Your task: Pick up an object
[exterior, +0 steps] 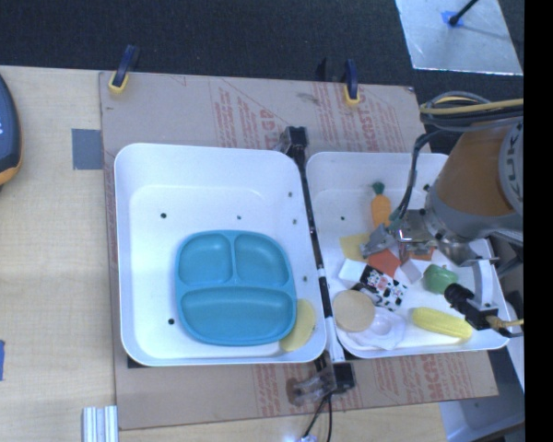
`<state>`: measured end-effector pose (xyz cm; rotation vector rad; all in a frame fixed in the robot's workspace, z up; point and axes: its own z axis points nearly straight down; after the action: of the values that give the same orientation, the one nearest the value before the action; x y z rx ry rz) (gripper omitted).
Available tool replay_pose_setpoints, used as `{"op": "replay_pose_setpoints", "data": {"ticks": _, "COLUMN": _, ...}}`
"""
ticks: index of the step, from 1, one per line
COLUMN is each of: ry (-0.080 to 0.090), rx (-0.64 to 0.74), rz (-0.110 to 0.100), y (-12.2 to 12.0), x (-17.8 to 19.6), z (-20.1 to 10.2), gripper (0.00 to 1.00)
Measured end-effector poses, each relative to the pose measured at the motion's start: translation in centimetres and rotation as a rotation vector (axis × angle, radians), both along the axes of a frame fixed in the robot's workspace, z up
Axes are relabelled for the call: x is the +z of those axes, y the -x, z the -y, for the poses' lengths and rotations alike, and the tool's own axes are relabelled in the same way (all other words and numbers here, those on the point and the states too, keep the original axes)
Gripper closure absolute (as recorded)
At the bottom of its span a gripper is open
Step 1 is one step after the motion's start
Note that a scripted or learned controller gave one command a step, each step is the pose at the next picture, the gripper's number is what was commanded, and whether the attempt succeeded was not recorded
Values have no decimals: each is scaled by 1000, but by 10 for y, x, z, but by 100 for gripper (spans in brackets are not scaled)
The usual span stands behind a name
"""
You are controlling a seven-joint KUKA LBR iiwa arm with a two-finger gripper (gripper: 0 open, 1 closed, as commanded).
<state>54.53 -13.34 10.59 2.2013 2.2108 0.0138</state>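
Claw [387, 244] is hovering low in the right white plastic bin [324, 178]; its spread you cannot tell. Just beneath it is lying the flat orange-red block [384, 261], beside a black-and-white patterned piece [387, 288]. You are advised to descend squarely, avoiding neighbours.

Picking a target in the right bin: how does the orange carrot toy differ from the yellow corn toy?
The orange carrot toy is small with a green top; the yellow corn toy is longer. The carrot lies near the far wall, pointing away; the corn lies across the near edge. Both lie flat in the white right bin.
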Motion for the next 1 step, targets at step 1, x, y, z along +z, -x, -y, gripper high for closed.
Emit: {"op": "replay_pose_setpoints", "data": {"ticks": 1, "ry": 7, "rx": 4, "rz": 24, "y": 33, "x": -1, "z": -28, "gripper": 0}}
